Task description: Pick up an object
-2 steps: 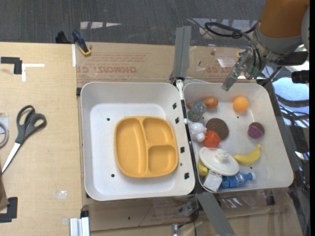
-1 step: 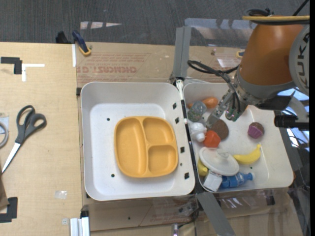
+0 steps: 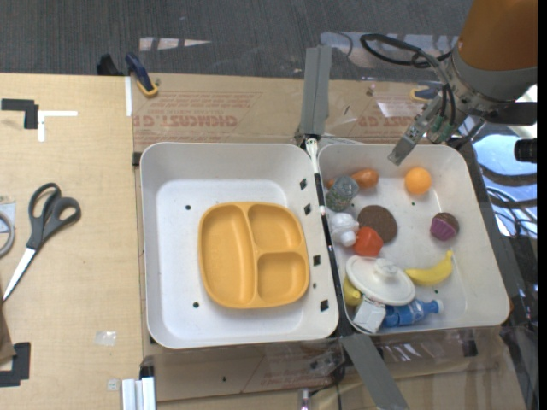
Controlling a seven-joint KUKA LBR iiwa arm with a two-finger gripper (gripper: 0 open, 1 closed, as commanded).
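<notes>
Scissors (image 3: 43, 220) on the wooden bench (image 3: 68, 314)

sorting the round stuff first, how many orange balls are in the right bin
1: a small round orange ball near the back of the right white bin, right of a more oval orange item. Others may be hidden in the left-side clutter.

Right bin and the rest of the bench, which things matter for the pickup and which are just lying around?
For the job: gripper; right bin with orange ball, banana, purple ball, brown disc.

Lying about: yellow tray, scissors, blue clamp.
</notes>
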